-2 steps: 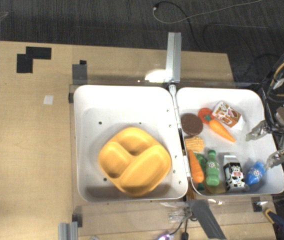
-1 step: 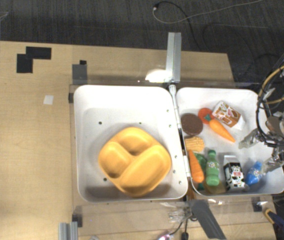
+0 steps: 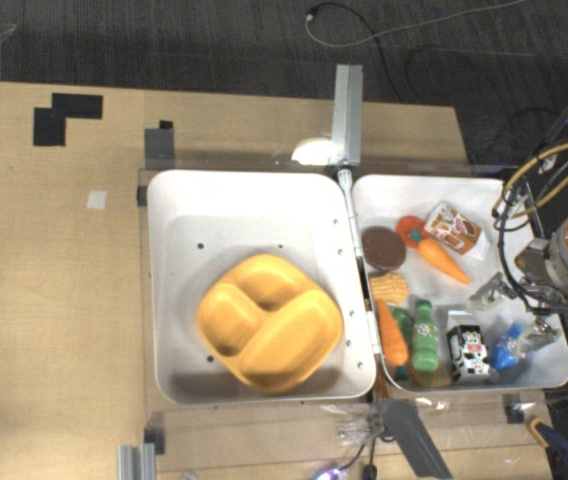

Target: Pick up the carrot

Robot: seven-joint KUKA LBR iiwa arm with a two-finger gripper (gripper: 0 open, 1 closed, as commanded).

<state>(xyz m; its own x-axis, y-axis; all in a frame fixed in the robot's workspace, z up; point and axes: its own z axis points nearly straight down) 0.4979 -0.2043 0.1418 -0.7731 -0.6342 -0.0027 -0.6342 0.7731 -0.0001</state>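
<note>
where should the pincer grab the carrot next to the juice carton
Grip the carrot across its thick middle, coming straight down from above. It lies flat and slanted, leaf end toward the tomato, tip pointing to the lower right. Set the fingers crosswise to its length; the carton crowds its upper side, so stay below centre.

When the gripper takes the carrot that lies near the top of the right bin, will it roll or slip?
The carrot looks like a smooth, tapered toy, so it may slip toward its thin end if squeezed there. Being round and lying on its side, it could roll when nudged. It probably stays stiff and light. The snack packet beside it may get disturbed.
</note>
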